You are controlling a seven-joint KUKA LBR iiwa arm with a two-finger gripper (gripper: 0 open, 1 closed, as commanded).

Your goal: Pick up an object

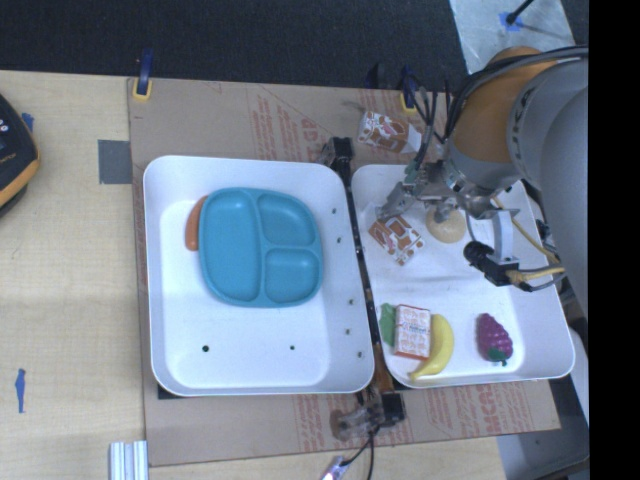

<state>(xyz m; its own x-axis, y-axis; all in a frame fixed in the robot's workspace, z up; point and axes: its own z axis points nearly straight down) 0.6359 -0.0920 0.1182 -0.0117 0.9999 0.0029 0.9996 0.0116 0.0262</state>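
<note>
My gripper (412, 200) hangs over the far left part of the right bin (545, 298), just above and beside a brown-and-white snack packet (395, 236). A tan round piece (447, 228) lies right of the packet, partly under the arm. Along the bin's near edge lie a banana (437, 350), a red-and-white carton (412, 330), a green piece (387, 323) and purple grapes (493, 337). Nothing shows lifted off the bin floor.
The left bin (250, 353) bears a blue divided plate (262, 246) with an orange piece (191, 225) tucked at its left edge. A second snack packet (385, 131) lies outside the bins behind the right one. The arm's grey body (545, 128) covers the right bin's far corner.
</note>
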